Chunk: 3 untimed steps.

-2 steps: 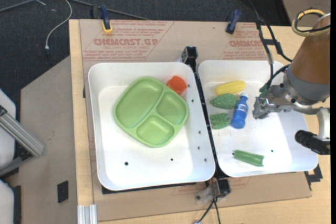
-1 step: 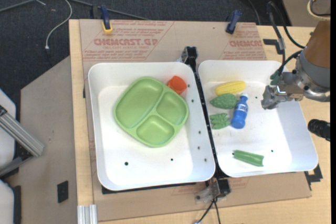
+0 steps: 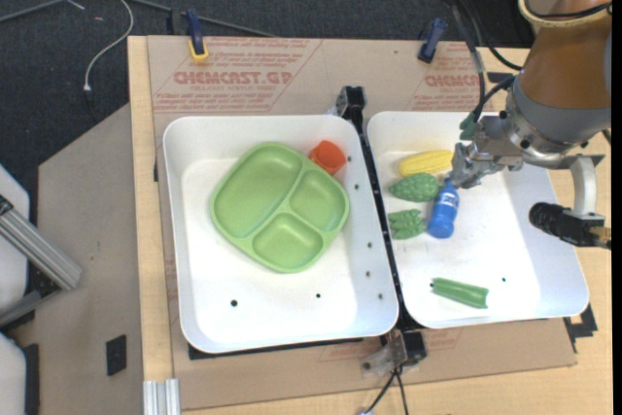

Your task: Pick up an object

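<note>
Gripper (image 3: pixel 461 172) just above blue bottle (image 3: pixel 443 212); finger spread cannot be told. Corn (image 3: pixel 425 161) and green toy (image 3: pixel 416 188) crowd beside bottle: risk of nudging neighbours, bottle rolling away.

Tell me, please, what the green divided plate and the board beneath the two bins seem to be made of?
The green divided plate looks like moulded plastic: uniform colour, smooth rounded compartments, a soft satin sheen. The board under the bins seems to be brown sheet, perhaps paper-covered panel: matte, flat, printed with repeated red lettering; the exact material stays uncertain.

Grey arm (image 3: pixel 564 63) from the right, pincer (image 3: pixel 465 172) pointed down-left
</note>
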{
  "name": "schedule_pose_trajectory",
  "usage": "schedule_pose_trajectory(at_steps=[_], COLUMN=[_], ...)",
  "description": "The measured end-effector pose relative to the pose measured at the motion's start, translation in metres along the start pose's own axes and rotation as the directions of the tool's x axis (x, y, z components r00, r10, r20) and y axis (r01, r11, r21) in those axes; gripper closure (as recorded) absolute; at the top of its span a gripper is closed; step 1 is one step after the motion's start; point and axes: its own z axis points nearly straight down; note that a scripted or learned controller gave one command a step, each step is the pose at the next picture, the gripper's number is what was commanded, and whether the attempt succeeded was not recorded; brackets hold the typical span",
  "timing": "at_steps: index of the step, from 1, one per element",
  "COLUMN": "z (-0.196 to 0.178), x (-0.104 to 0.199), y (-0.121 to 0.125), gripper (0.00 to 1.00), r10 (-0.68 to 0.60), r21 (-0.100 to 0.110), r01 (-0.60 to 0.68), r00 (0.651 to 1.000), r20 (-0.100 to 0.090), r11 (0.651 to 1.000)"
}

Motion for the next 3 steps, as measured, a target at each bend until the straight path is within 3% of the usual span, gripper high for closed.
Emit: schedule_pose_trajectory(at_steps=[2, 3], z=[0.004, 0.035], x=[0.102, 0.149], y=[0.024, 0.039], gripper=[1.0, 1.0], r10=[0.0, 0.001], r21=[0.001, 0.006], r01=[0.0, -0.001], r00=[1.0, 1.0], r20=[0.0, 0.0], r11=[1.0, 1.0])
